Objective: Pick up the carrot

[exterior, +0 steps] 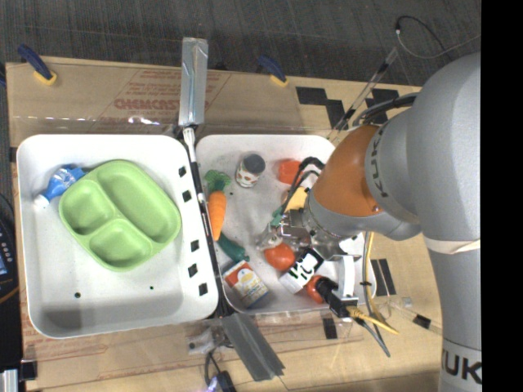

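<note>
The carrot (217,211) is orange with a green leafy top and lies lengthwise along the left wall of the right bin (270,143). My gripper (276,235) hangs low over the middle of that bin, to the right of the carrot and apart from it. It sits just above a red-orange round item (280,257). The arm's orange band and grey wrist cover the bin's right part.
Around the gripper lie a small can (249,169), an orange item (288,170), a small printed box (246,283), a white-and-black pack (301,270) and a red piece (315,288). The left bin (98,300) holds a green divided plate (121,211) and a blue item (60,180).
</note>
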